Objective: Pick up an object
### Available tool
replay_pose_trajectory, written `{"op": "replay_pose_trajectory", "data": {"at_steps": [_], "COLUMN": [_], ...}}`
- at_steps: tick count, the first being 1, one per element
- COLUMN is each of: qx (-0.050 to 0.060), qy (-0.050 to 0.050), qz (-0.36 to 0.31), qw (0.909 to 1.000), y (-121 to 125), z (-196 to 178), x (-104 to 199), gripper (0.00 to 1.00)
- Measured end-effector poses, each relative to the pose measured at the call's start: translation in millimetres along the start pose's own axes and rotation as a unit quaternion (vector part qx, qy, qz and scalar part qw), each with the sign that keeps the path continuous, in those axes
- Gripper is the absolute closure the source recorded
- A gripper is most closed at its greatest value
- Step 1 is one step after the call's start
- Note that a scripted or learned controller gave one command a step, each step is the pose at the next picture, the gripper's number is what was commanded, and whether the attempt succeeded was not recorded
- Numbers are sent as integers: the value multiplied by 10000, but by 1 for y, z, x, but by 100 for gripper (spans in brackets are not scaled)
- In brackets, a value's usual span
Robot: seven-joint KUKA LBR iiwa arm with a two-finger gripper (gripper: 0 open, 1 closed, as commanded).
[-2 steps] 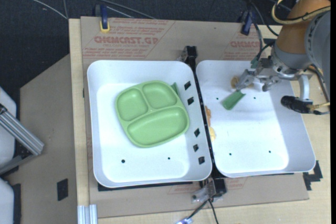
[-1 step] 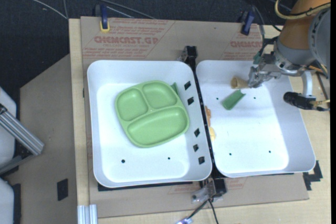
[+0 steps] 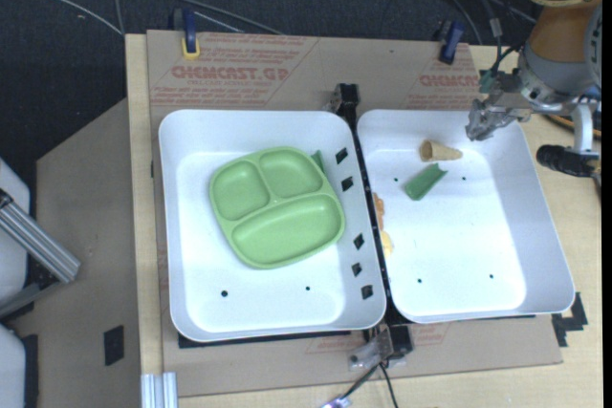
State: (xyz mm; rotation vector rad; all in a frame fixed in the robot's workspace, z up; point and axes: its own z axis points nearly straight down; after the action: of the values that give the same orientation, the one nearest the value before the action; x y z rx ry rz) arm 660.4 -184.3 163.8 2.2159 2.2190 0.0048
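In the right bin (image 3: 516, 234) lie a small tan piece (image 3: 440, 150) near the back and a green flat piece (image 3: 424, 182) just in front of it. An orange and yellow bit (image 3: 381, 217) rests against that bin's left wall. My gripper (image 3: 485, 124) hangs over the right bin's back right corner, to the right of the tan piece and apart from it. Nothing shows between its fingers.
The left bin (image 3: 191, 291) holds a green divided plate (image 3: 277, 205). Black clips (image 3: 346, 169) run along the seam between the bins. Blue clamps (image 3: 191, 33) hold the cardboard base at the back. Cables trail behind the bench.
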Motion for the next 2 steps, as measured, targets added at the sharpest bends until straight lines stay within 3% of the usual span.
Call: {"op": "replay_pose_trajectory", "data": {"at_steps": [1, 2], "qx": [-2, 46], "qy": [0, 21], "qz": [0, -13], "qw": [10000, 10000], "y": [2, -15], "z": [-47, -40], "x": [0, 49], "gripper": [100, 100]}}
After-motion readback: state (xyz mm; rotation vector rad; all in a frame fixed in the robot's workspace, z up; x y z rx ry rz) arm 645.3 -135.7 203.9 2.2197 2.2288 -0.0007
